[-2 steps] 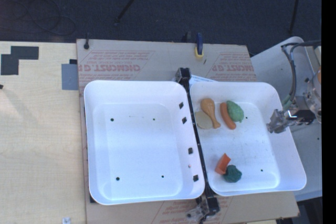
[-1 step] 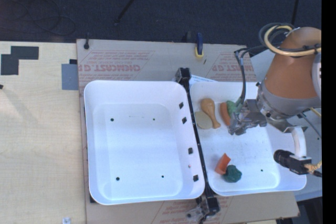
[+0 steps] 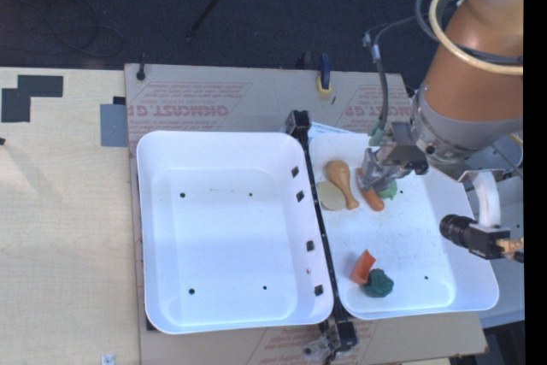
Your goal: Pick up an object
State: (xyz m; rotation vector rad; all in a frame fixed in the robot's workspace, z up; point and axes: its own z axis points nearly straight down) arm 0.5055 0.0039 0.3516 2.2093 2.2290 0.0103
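Bench with two white bins | gripper point(image 3: 373, 180) low in right bin point(image 3: 444, 291), over carrot point(image 3: 373, 200) beside drumstick point(image 3: 341, 180) | we can't tell its finger state | risk: carrot could roll aside or drumstick gets nudged

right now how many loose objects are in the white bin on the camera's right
5 visible: a tan wooden drumstick shape, a beige flat disc, an orange carrot-like piece and a small green piece at the gripper, an orange-red block touching a dark green lump. The arm may hide more.

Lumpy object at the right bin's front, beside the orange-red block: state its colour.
Dark teal green. The lumpy object shows clearly in the camera view, touching the orange-red block.
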